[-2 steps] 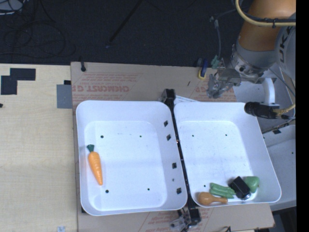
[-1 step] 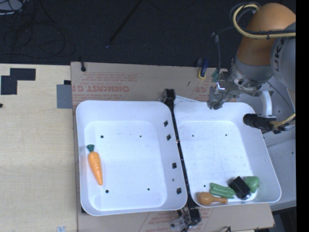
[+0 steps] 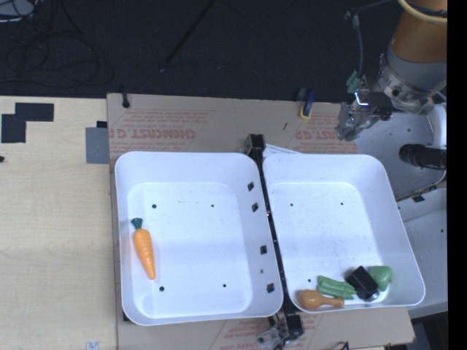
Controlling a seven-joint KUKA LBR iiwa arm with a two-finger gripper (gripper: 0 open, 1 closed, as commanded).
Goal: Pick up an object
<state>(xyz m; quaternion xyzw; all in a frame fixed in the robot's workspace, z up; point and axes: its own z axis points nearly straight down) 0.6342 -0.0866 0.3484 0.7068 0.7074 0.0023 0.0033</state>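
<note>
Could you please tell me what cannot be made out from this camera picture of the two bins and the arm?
- Gripper: small and dark against the bench, so its fingers cannot be read.
- Arm: cut off by the top and right edges.
- Black object in the right bin: too small to identify; it overlaps the green items.
- Carrot in the left bin: fully visible.

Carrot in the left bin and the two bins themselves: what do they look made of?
Carrot: likely moulded plastic toy; uniform orange, smooth, with a green top. Left bin and right bin: probably thin formed plastic; glossy white, rounded corners, shallow walls. Texture is too small to confirm.
</note>
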